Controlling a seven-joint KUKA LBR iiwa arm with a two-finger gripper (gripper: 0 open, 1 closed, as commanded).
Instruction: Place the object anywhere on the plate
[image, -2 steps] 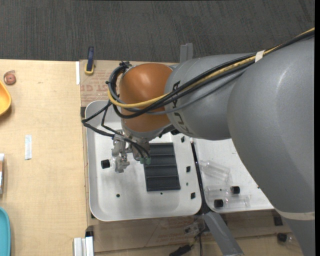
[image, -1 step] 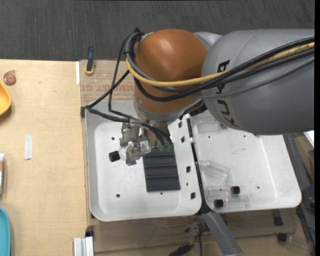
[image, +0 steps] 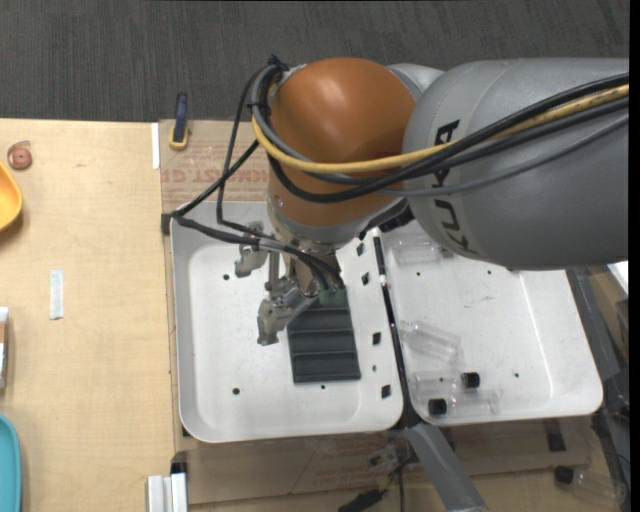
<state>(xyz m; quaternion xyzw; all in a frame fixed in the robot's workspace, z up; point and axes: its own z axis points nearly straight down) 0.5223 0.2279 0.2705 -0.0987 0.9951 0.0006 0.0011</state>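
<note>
Object (image: 324, 345) lies flat, gripper (image: 272, 325) at its left edge.

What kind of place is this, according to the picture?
Probably a robotics lab or test bench: a KUKA arm with loose cables works over two white bins on a plywood bench, with grey carpet behind.

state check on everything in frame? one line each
gripper: down in the left bin, at the dark ribbed block's upper left edge
dark ribbed block: lying flat on the left bin floor, slightly askew
left bin: holds the block
right bin: holds clear plastic pieces
clear plastic pieces: lying loose near the right bin's front left, apart from the gripper
</note>
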